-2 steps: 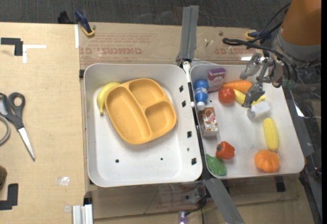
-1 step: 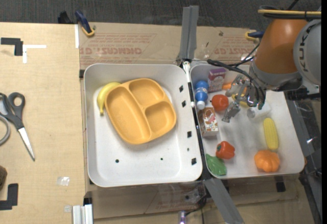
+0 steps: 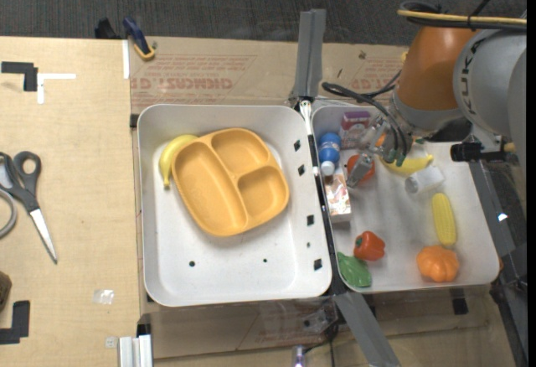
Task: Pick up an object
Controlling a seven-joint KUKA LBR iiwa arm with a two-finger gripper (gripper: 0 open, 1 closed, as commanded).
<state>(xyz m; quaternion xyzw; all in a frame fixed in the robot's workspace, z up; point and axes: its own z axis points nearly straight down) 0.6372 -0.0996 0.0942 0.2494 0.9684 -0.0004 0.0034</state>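
Two white bins sit side by side on the tabletop point(image 3: 67, 214), and the work is all in the right bin point(image 3: 481, 273). The left bin point(image 3: 159, 273) carries a large orange divided plate point(image 3: 230, 181) with a banana point(image 3: 172, 154) tucked against its far-left edge. The arm point(image 3: 456, 64) comes in over the right bin's far edge, and its fingers point(image 3: 381, 147) hang low above a crowded cluster near the bin's far-left corner: a blue-capped bottle point(image 3: 328, 152), a purple packet point(image 3: 356, 119), a small yellow item point(image 3: 414, 162) and a white cylinder point(image 3: 425, 179) close by.

Whether the fingers are spread or pinched together cannot be told; they blur into the clutter, and nothing is plainly caught between them. By my judgement this is the grasp attempt itself, with no object yet lifted.

Along the near edge lie an orange fruit point(image 3: 438, 263), a corn cob point(image 3: 443, 219), a red pepper point(image 3: 368, 246) and a green piece point(image 3: 353, 271), all well apart. The next move calls for a firm pinch on one item, then a straight lift.
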